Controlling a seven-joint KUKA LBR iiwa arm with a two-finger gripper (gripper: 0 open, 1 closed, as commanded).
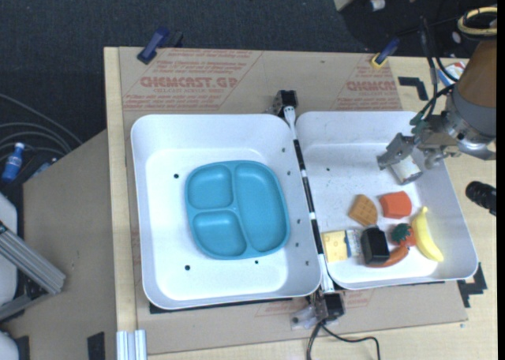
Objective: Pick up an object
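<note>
Your gripper [404, 163] hangs over the right bin [347, 133]; you cannot tell how its jaws stand, and nothing shows between them. Just below the jaws: orange block [396, 204], cracker [364, 210], banana [427, 234]; farther below: black block [374, 245], carrot [397, 249], yellow block [336, 245]. Well left of the jaws: left bin [158, 161] with blue tray [236, 208].

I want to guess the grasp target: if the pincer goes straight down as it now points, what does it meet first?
Probably bare bin floor. The pincer hangs above the right bin, clear of the orange block nearer the camera, though depth is unclear from this slant.
</note>
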